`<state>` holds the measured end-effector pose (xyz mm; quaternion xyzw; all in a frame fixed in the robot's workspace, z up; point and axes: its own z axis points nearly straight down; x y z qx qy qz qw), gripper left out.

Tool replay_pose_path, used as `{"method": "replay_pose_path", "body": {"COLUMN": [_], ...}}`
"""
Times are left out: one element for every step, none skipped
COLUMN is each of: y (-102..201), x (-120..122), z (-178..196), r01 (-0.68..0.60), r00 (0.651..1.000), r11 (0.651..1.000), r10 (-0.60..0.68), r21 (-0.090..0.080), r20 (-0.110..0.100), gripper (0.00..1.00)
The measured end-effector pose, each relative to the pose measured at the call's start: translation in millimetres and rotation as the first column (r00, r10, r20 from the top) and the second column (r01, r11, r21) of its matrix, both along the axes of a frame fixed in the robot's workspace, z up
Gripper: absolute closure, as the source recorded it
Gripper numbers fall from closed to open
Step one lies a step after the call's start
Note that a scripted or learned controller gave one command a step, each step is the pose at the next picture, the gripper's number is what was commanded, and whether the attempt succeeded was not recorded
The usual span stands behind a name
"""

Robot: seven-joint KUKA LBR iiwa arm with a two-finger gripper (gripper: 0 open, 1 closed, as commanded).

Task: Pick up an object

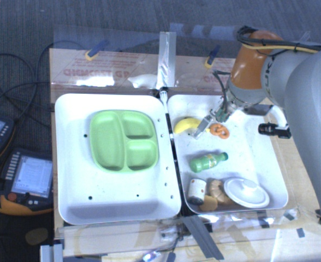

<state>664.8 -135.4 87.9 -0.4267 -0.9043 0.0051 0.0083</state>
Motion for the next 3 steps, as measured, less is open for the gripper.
{"method": "replay_pose_path", "body": {"y": [0.5, 71.9, 65.9], "x": [4.4, -3.8, -3.4], "z": [12.2, 96.2, 95.7], "r01": [-0.002, 0.299, 0.398], "r00": [1.0, 0.954, 0.917], "r11": [1.0, 0.954, 0.917], "r10": [0.002, -0.299, -0.398], "r21": [-0.005, -0.002, 0.001], "r20": [0.021, 0.021, 0.02], "gripper": [1.0, 1.0, 1.0]}}
